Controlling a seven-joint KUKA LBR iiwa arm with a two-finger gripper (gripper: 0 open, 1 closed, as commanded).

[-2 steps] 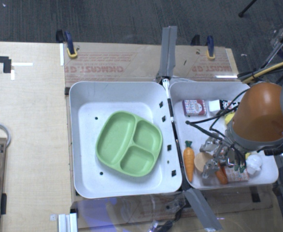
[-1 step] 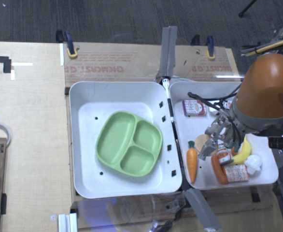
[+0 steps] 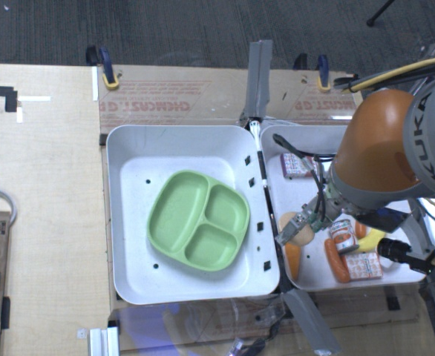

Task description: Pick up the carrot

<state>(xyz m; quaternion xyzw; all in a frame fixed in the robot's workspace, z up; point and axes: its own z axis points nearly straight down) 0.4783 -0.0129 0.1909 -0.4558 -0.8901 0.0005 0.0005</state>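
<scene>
The carrot (image 3: 292,262) is a short orange piece lying against the left wall of the right bin (image 3: 273,145), near its front corner. My gripper (image 3: 297,228) hangs just above and behind the carrot, over a tan rounded item (image 3: 303,235) at the same wall. The grey arm with its orange band (image 3: 381,143) covers much of the bin's middle and right side. From this angle the carrot looks apart from the gripper, still resting on the bin floor.
The left bin (image 3: 128,199) holds a green divided plate (image 3: 199,219). In the right bin lie a pink packet (image 3: 295,166), a small can (image 3: 341,233), a red-orange sausage-like piece (image 3: 336,262), a yellow item (image 3: 371,241) and a white-and-red box (image 3: 367,268).
</scene>
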